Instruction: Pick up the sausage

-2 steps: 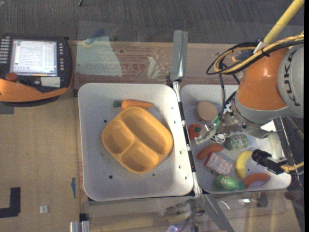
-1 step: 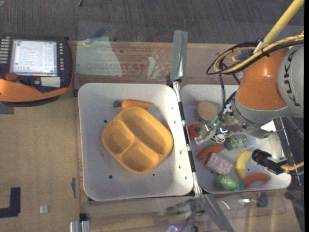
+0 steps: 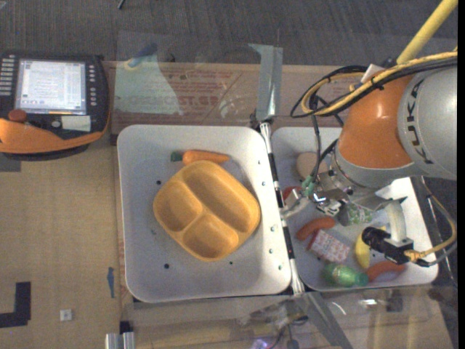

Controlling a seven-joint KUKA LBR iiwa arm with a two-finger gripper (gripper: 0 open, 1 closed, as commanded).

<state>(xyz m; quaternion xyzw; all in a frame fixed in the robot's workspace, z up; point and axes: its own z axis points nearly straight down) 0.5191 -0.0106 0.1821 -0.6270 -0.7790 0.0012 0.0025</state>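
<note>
I see the sausage (image 3: 315, 227) lying near the left wall of the right bin (image 3: 425, 267), just above the pink pkg (image 3: 330, 246). Gripper (image 3: 336, 203) hangs over that bin's middle, just up-right of it; can't tell its state. Left bin (image 3: 138, 195) holds yellow tray (image 3: 206, 209) w/ carrot (image 3: 205, 156) at its top edge.

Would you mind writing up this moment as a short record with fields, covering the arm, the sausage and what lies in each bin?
arm: reaches in from the right, over the right bin
gripper: low in the right bin, near its left wall; finger state unclear
sausage: reddish, lying in the right bin just below the gripper, not seen held
left bin: yellow divided tray, with a carrot beside its far edge
right bin, other items: pink packet, green item, yellow banana
outside bins: control pendant at upper left
</note>
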